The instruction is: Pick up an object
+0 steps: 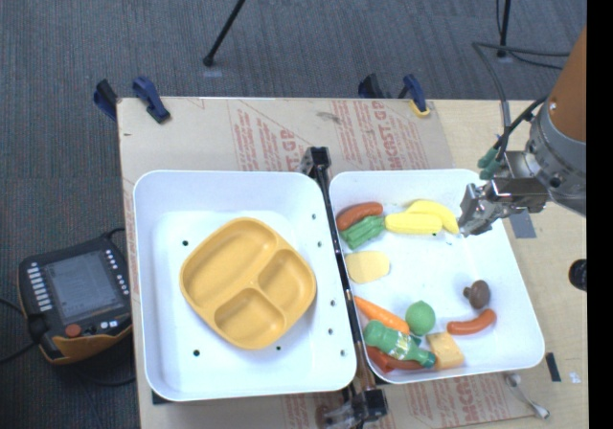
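The right bin [498, 255] holds several toy foods. Along its far side lie a red sausage [359, 214], a green vegetable [364, 232] and two yellow bananas [426, 217]. A pale yellow slice [368, 266] lies left of centre. Near the front are a carrot [381, 312], a green ball [420, 317], a green and red piece [395, 346], a cheese cube [445, 350], a brown mushroom [476, 294] and another sausage [471, 324]. My gripper [476, 214] hangs over the bin's far right part, just right of the bananas, with nothing seen in it.
The left bin [163, 216] carries a yellow divided plate [249, 281]. Blue clamps [148, 97] sit on the bench's far edge. A teach pendant [77, 293] lies on the floor at left. Tripod legs [235, 11] stand behind the bench.
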`<state>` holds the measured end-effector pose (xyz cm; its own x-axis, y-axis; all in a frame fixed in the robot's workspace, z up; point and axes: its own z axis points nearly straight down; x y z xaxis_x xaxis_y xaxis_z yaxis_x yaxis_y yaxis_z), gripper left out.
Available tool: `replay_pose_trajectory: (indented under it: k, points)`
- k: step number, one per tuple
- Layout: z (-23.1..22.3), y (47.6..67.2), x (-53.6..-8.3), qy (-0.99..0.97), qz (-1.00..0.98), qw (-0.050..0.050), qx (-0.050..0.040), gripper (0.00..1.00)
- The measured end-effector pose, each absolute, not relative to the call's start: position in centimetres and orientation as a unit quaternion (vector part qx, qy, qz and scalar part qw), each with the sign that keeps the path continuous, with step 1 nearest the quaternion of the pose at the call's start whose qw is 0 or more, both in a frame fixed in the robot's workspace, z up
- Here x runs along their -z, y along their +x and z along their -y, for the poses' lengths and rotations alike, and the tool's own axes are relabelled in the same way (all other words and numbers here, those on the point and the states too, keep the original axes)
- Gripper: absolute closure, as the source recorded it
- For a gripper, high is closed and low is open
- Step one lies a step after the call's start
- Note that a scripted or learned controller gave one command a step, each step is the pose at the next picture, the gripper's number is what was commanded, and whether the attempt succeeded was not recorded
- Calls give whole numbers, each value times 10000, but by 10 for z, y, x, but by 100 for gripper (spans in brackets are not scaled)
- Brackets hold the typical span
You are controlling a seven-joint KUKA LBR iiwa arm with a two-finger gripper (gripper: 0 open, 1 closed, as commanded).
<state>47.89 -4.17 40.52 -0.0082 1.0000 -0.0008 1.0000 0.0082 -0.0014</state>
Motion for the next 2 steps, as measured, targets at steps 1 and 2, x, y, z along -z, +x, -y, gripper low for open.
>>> replay_pose_trajectory:
  k: [1,2]
  points:
    - [41,480,-415,-7007,7135,-6,-2,100]
    - [40,481,-425,-6968,7172,-17,5,100]
